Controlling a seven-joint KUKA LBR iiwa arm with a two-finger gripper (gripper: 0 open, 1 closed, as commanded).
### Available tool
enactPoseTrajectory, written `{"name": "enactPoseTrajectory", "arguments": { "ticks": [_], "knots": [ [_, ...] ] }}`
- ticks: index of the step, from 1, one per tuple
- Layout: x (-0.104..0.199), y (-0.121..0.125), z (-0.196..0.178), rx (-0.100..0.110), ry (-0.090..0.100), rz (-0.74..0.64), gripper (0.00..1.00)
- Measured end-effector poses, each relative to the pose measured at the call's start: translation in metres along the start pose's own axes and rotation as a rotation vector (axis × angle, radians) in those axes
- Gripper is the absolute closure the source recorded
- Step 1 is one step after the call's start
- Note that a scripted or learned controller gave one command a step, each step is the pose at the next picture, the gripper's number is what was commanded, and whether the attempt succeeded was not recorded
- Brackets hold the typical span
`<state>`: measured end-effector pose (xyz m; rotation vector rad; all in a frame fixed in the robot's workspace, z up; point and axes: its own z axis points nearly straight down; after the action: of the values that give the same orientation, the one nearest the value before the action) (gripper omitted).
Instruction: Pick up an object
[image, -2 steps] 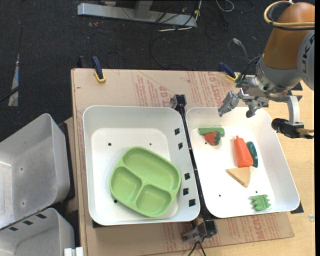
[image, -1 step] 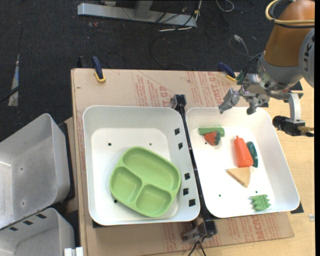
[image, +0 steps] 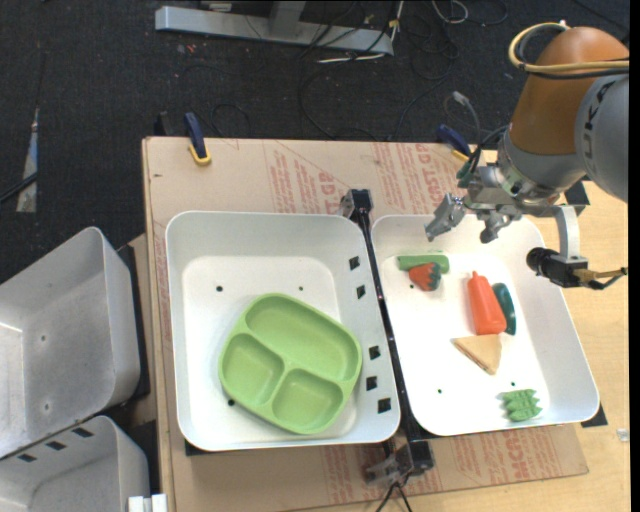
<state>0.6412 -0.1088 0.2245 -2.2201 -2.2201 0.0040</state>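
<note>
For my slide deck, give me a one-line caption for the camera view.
Open gripper hovers over the right bin of toy food; green divided plate in the left bin.

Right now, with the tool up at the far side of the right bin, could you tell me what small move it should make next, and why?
Probably lower the tool toward the strawberry. Its fingers look spread with nothing between them, and it hangs above the far part of the right bin. The strawberry lies nearest, apart from the orange carrot.
</note>
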Motion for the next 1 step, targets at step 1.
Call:
{"name": "enactPoseTrajectory", "arguments": {
  "ticks": [1],
  "knots": [
    [0.0105, -0.0005, 0.0511, 0.002, 0.001, -0.003, 0.0]
  ]
}}
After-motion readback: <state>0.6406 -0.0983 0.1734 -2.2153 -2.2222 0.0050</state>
